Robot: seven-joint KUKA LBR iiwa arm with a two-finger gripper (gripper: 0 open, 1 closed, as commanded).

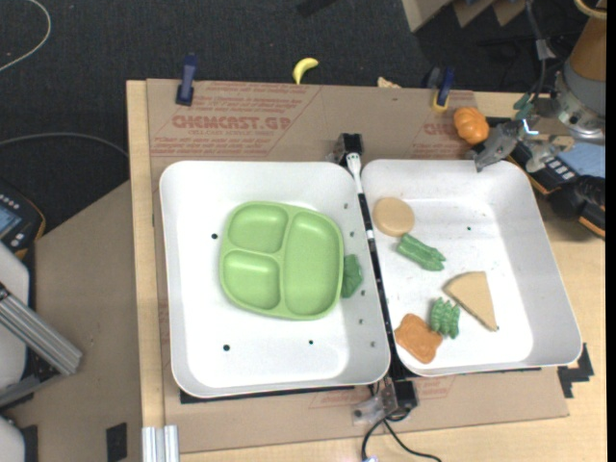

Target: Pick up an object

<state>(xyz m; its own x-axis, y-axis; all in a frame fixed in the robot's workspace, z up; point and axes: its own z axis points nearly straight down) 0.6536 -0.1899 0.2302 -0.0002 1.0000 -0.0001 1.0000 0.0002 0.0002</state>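
Note:
My gripper (500, 145) hovers over the far right corner of the right bin (539, 258), open, with nothing between its fingers. Below it in that bin lie a round tan cookie (394, 216), a green bean pod (421, 251), a tan wedge (474, 298), a small green broccoli piece (444, 317) and an orange nugget (418, 338). The left bin (192, 335) holds a green divided plate (283, 259) with a small green leafy piece (351, 275) against its right edge. All of these lie apart from the gripper.
An orange toy fruit (470, 124) sits on the brown board just left of the gripper, outside the bins. A yellow banana (305, 67) lies beyond the board's far edge. Blue clamps (187, 78) hold the board. The arm's wrist (587, 75) rises at the upper right.

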